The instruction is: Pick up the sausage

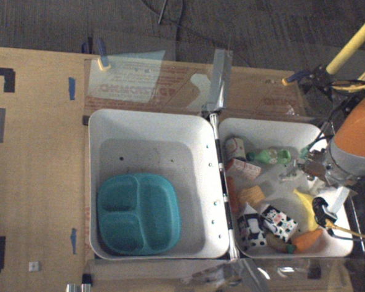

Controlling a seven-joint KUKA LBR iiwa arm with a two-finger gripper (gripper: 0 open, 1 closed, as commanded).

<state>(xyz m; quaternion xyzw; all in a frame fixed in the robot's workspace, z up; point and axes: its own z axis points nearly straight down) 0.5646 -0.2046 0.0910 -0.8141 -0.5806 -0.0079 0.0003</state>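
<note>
A thin reddish-brown piece that looks like the sausage lies along the left wall of the right bin, partly covered by other items. My gripper hangs over the middle of that bin. It is just right of a green bottle and well to the right of the sausage, with nothing visibly in its grasp. The grey arm with its orange band reaches in from the right.
The right bin also holds a yellow banana, an orange carrot, two cow-patterned cartons, a tan wedge and a white packet. In the left bin lies a teal divided plate.
</note>
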